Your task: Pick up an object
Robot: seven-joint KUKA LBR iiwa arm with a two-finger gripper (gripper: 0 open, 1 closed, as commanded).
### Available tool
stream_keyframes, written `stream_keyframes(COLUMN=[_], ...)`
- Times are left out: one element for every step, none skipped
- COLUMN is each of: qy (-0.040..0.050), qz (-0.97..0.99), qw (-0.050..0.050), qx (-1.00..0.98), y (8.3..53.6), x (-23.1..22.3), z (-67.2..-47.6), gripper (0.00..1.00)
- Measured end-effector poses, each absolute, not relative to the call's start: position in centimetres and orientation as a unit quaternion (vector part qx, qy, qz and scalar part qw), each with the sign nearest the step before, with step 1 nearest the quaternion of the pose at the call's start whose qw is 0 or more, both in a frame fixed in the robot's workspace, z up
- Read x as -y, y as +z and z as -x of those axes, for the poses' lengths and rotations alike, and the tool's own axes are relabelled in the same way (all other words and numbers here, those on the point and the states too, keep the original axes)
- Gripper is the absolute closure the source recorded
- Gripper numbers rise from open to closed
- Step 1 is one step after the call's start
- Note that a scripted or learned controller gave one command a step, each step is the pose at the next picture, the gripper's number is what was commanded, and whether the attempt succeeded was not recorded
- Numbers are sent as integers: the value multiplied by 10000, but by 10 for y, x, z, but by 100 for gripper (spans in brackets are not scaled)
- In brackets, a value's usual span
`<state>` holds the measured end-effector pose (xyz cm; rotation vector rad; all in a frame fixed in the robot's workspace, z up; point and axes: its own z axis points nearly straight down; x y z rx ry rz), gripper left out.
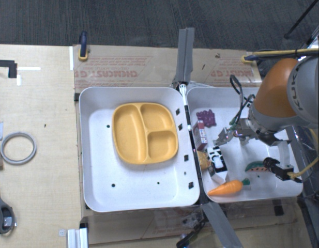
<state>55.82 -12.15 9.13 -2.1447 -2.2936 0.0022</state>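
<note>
My gripper [225,137] hangs low over the middle of the right bin [283,190], below the grey arm with its orange band [273,94]. Just left of it lie a purple grape bunch [206,118] and a small red packet [201,134]. Nearer the front are a black-and-white item [217,159], a brown cracker [203,160] and an orange carrot [226,188]. A green and red slice-shaped toy [256,166] lies to the right of the carrot. I see nothing held by the gripper.
The left bin [97,190] holds a yellow divided plate [145,133]. A grey divider bar [185,56] runs between the bins. A roll of tape [17,148] and scissors [3,216] lie on the bench at the left.
</note>
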Motion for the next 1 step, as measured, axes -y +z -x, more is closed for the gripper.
stream_keyframes(qy=[6], qz=[6477], qw=[1], qx=[7619], y=[91], x=[94], z=[-614], gripper=[0])
